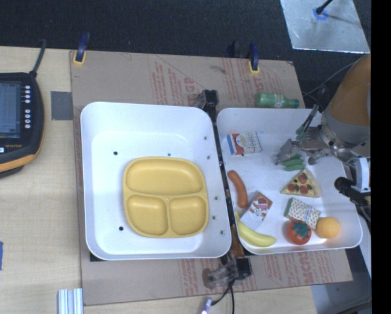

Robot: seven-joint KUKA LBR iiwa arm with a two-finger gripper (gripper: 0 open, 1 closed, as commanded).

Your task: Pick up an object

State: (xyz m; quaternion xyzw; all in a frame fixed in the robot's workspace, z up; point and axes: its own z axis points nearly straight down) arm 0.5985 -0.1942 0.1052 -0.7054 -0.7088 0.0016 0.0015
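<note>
The right-hand white bin (223, 175) holds the candidates for picking: a small red-and-white carton (244, 142) near its upper left, a toy sausage (238, 188) along the left wall, a banana (254, 236) at the lower left, a second little carton (259, 207) beside it, a pizza slice (301, 185) in the middle, a checkered packet (303, 211), a tomato (299, 232) and an orange (327, 227) along the lower edge. The gripper (293, 154) sits low in the upper right of this bin, its grey fingers spread apart, and a small green item (293, 165) lies right under them; I cannot tell whether they touch it, so it looks like the likely target rather than a secured catch. The arm reaches in from the right, which keeps it clear of the crowded lower row. The left bin (91, 175) carries a yellow divided tray (165, 196), probably a drop-off spot. A green bottle (276, 101) lies outside on the cardboard, and a teach pendant (11, 126) rests at the far left.
</note>
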